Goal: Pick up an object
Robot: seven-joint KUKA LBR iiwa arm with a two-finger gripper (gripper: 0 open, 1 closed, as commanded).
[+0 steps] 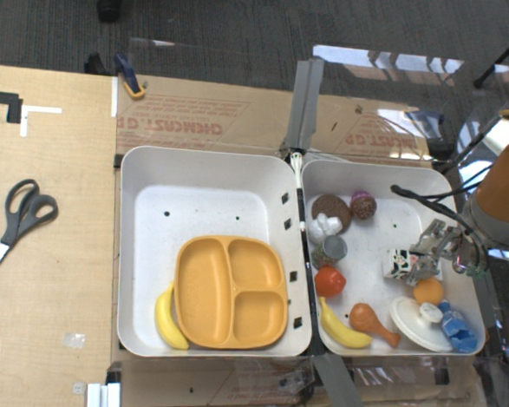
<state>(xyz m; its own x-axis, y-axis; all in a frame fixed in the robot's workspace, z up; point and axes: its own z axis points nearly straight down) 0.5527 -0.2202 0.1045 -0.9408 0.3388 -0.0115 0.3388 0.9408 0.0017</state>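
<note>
pale wooden counter (38, 314) with cardboard under two shallow white bins, dark floor beyond. taking the divided orange plastic plate (231, 291) in the left bin (142, 199) as landmark: well to its right, in the cluttered right bin (386, 186), the metal claw (431, 257) hangs low over a small black-and-white toy cow (398, 263), likely its target. i cannot tell how wide the claw stands.

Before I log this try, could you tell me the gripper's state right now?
Gripper: cannot be told; it sits low in the right bin beside the black-and-white toy.
</note>
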